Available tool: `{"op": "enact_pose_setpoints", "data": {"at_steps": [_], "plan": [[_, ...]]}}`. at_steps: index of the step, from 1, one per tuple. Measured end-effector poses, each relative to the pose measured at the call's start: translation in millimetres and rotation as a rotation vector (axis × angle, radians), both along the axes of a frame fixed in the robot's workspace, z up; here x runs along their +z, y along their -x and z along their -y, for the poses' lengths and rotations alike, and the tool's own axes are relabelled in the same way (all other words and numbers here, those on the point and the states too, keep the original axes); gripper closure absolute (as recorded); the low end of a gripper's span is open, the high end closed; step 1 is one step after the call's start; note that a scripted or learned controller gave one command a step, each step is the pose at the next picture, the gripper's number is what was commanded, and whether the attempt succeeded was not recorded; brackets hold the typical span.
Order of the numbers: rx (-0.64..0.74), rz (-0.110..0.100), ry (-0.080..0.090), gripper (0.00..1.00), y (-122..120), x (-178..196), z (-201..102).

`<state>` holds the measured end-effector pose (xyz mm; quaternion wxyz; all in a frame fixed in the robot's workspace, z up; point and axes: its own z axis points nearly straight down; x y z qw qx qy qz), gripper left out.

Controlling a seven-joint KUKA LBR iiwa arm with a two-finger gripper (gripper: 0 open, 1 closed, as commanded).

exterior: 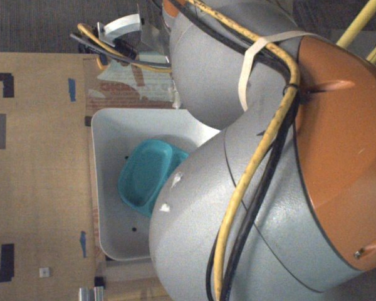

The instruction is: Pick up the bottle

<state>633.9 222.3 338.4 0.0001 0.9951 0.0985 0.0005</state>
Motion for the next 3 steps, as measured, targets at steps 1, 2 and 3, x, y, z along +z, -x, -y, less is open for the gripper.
{"op": "enact_pose_setpoints", "data": {"at_steps": [1, 2, 3], "plan": [[0.001, 0.001, 0.0, 1.0, 2.9, 2.5, 0.3], [0.298, -0.006, 0.001, 1.0, 7.2, -1.4, -4.9], [0.001, -0.001, 0.0, 1.0, -1.1, -5.7, -0.6]]}}
